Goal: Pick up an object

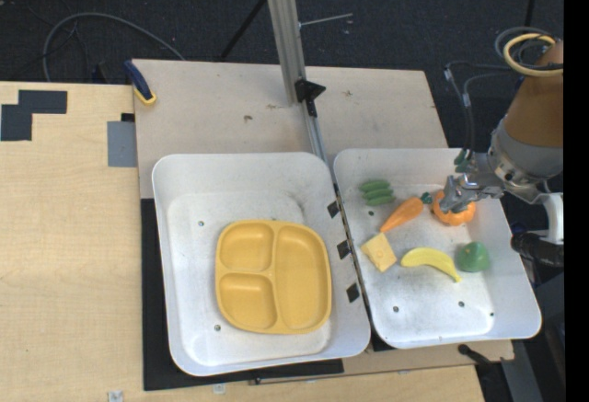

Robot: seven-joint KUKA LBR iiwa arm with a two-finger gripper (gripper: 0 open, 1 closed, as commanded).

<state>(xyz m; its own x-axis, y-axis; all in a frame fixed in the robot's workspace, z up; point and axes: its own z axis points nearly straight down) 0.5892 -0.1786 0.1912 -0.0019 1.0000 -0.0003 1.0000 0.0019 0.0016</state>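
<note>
My gripper (457,196) hangs over the right bin (433,317), low at its right side, directly above an orange round fruit (455,213) that it touches or nearly touches. Left of that fruit lies a carrot (402,213) at a slant. A green ridged piece (375,191) lies farther left, near the bin's back. A yellow cheese wedge (379,252) and a banana (431,261) lie toward the front. A green round piece (474,256) sits right of the banana.
The left bin (179,207) holds a yellow divided plate (273,276). An upright metal post (285,23) stands behind the bins. The arm's orange band (538,110) rises at the right edge.
</note>
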